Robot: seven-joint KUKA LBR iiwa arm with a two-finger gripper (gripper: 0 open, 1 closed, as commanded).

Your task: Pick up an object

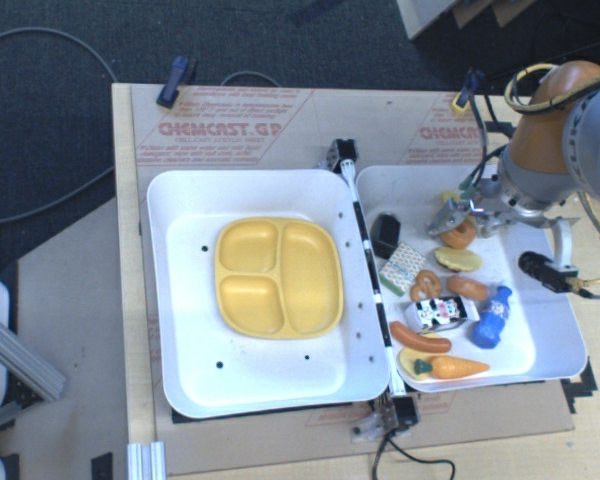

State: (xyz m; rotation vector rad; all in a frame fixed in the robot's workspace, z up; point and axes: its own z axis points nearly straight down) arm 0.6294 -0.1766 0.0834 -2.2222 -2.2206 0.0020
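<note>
Two bins [180,268] are sitting on cardboard; gripper [458,220] is reaching over orange toy [460,235], grip state unclear; next, close and lift.

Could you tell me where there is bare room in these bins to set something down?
In the left bin, the white floor around the yellow divided plate is bare. In the right bin, only the strip right of the blue bottle is free; near the gripper, hot dog and carrot, toys crowd together.
</note>
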